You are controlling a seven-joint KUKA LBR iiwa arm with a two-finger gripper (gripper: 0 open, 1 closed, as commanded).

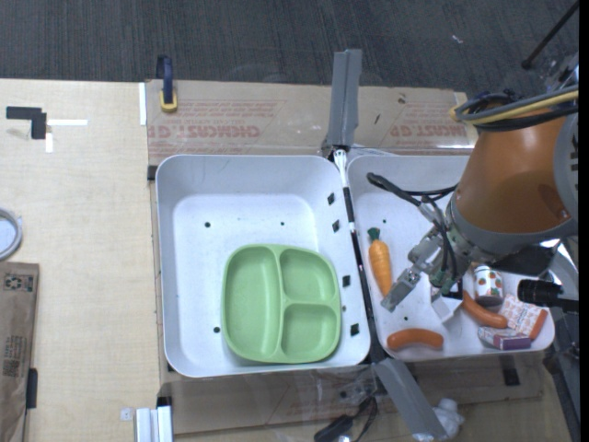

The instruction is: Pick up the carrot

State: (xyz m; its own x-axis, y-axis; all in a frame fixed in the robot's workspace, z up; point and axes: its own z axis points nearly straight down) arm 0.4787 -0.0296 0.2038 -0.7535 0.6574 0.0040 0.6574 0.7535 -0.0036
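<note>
A light wooden bench [74, 201] is seen from above, carrying two shallow white bins side by side. Farthest left of the pincer, a blue-handled clamp [166, 81] is fixed at the far edge of a cardboard sheet [248, 113]. The left bin [184, 191] is placed well to the left of the pincer, and a green divided plate [281, 302] with three compartments is laid in its near half. The right bin [405, 164] is set against it, the two joined along a shared rim.

The carrot [378, 259], orange with a small green top pointing away, is laid in the right bin just left of the pincer, close but apart from it. An orange sausage-shaped toy [414, 340] is found below the pincer, near the bin's front edge. The pincer [411, 279] is lowered into the right bin at a slant; whether its tips are spread or pressed together cannot be told, and nothing is seen between them. Just right of the pincer, a small rounded patterned object [487, 284], a second orange sausage shape [483, 311] and a pink-and-white packet [515, 325] are clustered. Above them the arm's orange band [515, 178] is seen.
</note>
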